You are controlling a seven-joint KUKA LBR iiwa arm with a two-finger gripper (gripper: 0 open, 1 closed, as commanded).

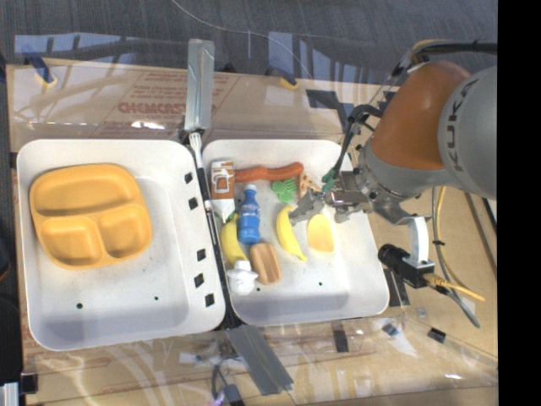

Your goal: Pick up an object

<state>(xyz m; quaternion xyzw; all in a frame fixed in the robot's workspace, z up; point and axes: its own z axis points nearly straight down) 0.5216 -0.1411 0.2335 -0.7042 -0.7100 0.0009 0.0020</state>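
Observation:
The right bin (359,290) holds several toy foods: a yellow wedge (321,235), a banana (289,233), a blue bottle (248,216), a red sausage (269,173), a green piece (286,190), a brown carton (222,178), a tan bun (266,263), a second banana (230,242) and a small white item (241,277). My gripper (325,208) hangs low over the right half of this bin, just above the top of the yellow wedge and right of the banana. It stands open, with nothing between its fingers. The arm's body hides the bin's right rim.
The left bin (110,303) holds a yellow divided tray (89,212). A grey divider with black clips (201,227) runs between the two bins. Cables and a black fitting (406,265) hang off the arm beside the right bin's right edge.

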